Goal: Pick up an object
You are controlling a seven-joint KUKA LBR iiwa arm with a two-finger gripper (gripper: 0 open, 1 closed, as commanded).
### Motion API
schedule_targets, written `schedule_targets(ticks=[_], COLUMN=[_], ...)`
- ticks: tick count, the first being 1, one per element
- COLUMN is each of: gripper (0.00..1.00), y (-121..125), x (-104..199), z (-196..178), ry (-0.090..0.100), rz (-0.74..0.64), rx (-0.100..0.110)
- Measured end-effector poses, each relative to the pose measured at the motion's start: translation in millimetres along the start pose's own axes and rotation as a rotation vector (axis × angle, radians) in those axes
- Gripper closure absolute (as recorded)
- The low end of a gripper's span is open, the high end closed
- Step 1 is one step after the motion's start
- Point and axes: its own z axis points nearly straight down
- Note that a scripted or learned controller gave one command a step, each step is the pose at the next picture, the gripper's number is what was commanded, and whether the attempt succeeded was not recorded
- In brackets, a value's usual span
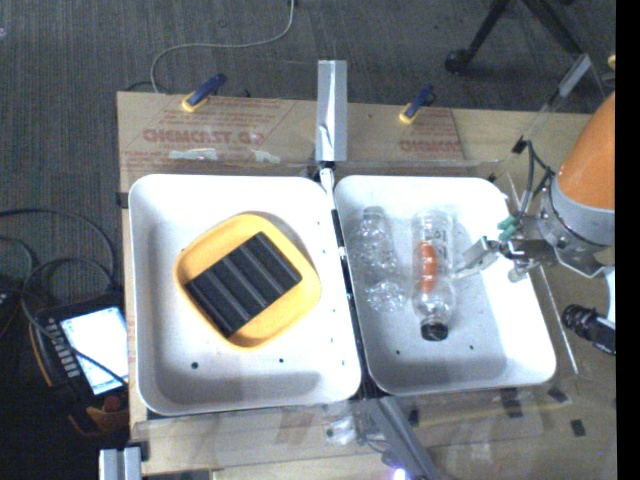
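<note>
In the right bin (500, 363) lie two clear plastic bottles. One bottle (431, 273) has an orange label and a black cap pointing toward the front. The other, crumpled bottle (375, 258) lies to its left, close to the bin's left wall. My gripper (492, 251) hangs over the right side of this bin, just right of the orange-labelled bottle and apart from it. Nothing shows in its grasp. The left bin (160, 368) holds a yellow tray-like object with a black ribbed top (248, 278).
A metal post (331, 108) stands behind the seam between the bins. Blue and yellow clamps (203, 91) (418, 102) sit on the cardboard backing. Cables and a lit device (85, 343) lie on the floor at the left. A chair base (520, 8) stands at the back right.
</note>
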Motion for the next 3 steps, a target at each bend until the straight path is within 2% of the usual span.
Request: schedule_targets(ticks=[1,2,3], gripper=[0.0,1.0,1.0], y=[10,10,-6], x=[16,17,-7], z=[156,147,96], ry=[-0.004,0.001,0.0], rz=[-0.1,-0.101,0.014], rx=[-0.012,-0.011,0.0])
